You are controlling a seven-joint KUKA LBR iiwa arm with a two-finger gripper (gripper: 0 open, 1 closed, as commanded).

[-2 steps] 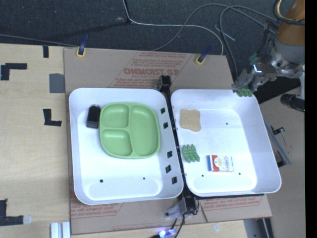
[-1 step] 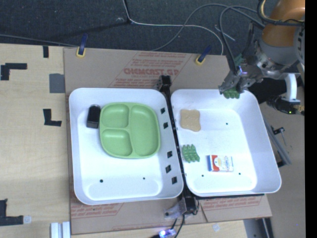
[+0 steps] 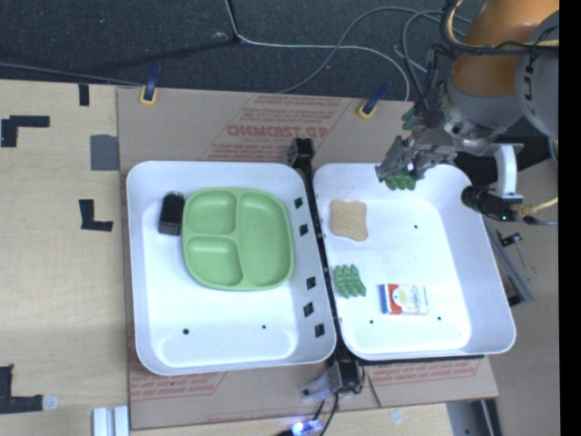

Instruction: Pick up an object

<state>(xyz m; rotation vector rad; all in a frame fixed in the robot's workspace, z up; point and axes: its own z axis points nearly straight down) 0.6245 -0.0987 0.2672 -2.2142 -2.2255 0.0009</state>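
My gripper (image 3: 400, 174) hangs over the far left corner of the right bin (image 3: 454, 243). Its fingers are closed on a small dark green object (image 3: 398, 183) that shows at their tips, lifted above the bin floor. In the right bin lie a tan bread-like piece (image 3: 349, 220), a small green ridged item (image 3: 349, 282) and a white packet with red and blue print (image 3: 402, 299). The grey arm with its orange band reaches in from the upper right.
The left bin (image 3: 154, 316) holds a light green divided plate (image 3: 239, 239) and a small black object (image 3: 171, 213) beside it. Black clips run along the seam between the bins. Cables trail across the dark surface behind the bench.
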